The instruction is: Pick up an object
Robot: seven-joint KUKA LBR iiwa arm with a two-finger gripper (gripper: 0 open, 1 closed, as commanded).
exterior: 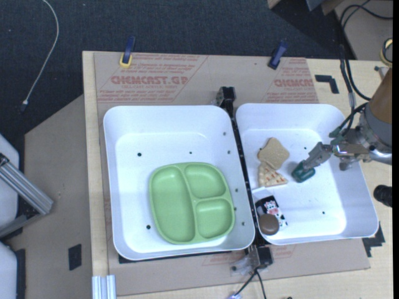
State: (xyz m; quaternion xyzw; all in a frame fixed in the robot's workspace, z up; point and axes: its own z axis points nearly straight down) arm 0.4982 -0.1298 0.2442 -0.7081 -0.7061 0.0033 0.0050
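Observation:
The right bin (349,223) holds a tan bread slice (274,151), and a waffle-patterned piece (272,177) lies just below it. A small teal object (303,173) sits near the bin's middle. By the bin's lower left corner lie a black-and-white item (269,205) and a brown round piece (269,225). My gripper (310,162) reaches in from the right, low over the bin, and its tip meets the teal object's upper right side. The tip hides how it stands against the teal object.
The left bin (124,136) holds a green divided plate (191,202) in its lower middle. A black clamp (226,96) sits at the top of the seam between the bins. Cardboard (187,73) lies under both bins, with clips on its far edge.

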